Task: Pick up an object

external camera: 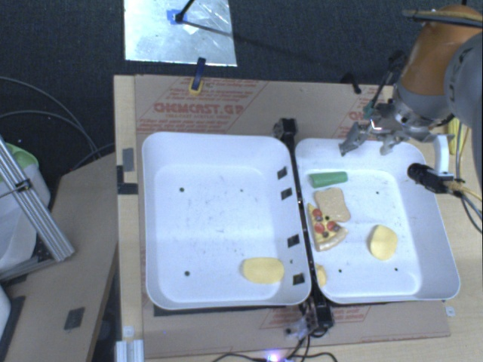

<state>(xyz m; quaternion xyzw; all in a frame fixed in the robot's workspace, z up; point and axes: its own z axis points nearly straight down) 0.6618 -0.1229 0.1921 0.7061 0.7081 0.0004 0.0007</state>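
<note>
- The step in hand, as I judge it, is the approach: the gripper (371, 136) hangs above the far rim of the right bin (434, 240), and nothing is picked yet.
- The gripper is released. Its two fingers (349, 143) stand spread apart like an open fork, and between them there is nothing; they touch no object that I can see.
- I take the seam between the two bins (298, 202) as the landmark for all places.
- Just right of the seam, toward the far side, lies a green piece (328, 178). It is the object nearest to the gripper, a little in front of the fingertips.
- Below it, also close to the right of the seam, lies a slice of toast (332, 204), and a pizza slice (329, 232) touches its near edge or lies partly under it.
- Farther right of the seam, well apart from these, lies a yellow piece (383, 241).
- Left of the seam, in the left bin (162, 202) near its front wall, lies another yellow piece (263, 270).
- A small yellow bit (321, 275) sits right at the seam, near the front; it is partly hidden, so I cannot say what it is.
- The next move, in my judgement, calls for coming down over one object, and the green piece is the shortest way.
- The fingers need to stand on both long sides of it before closing, because the piece is thin and low and can slip out.
</note>
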